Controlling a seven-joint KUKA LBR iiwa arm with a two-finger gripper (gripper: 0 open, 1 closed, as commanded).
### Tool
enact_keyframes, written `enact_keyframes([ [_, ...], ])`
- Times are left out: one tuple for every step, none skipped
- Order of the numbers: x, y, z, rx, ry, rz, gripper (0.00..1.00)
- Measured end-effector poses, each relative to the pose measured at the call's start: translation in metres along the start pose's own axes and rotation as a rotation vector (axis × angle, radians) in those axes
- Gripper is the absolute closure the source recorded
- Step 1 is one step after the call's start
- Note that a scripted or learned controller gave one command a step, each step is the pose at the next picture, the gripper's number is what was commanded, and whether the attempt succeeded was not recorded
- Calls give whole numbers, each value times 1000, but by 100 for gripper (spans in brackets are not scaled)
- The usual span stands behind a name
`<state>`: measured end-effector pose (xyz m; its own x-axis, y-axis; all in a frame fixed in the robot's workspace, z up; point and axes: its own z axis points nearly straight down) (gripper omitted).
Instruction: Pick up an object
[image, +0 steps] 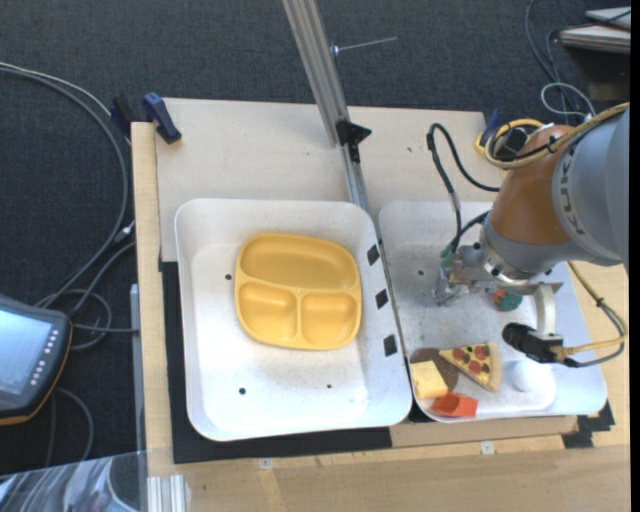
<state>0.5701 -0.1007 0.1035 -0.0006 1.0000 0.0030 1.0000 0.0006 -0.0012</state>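
My gripper is low over the upper middle of the right bin, above bare bin floor. Toy food lies along that bin's front edge, apart from the gripper. There is a pizza slice, a yellow cheese block with a brown piece beside it, an orange-red piece and a white egg. A small green thing peeks out from under the wrist, just right of the gripper. I see nothing held in the gripper.
The left bin holds a yellow divided plate. A metal pole slants down to the bins' shared wall. The arm's orange band and its cables hang over the right bin's back right.
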Motion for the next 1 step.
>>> enact_keyframes([
  [10,-1,-58,-8,-3,-2,100],
])
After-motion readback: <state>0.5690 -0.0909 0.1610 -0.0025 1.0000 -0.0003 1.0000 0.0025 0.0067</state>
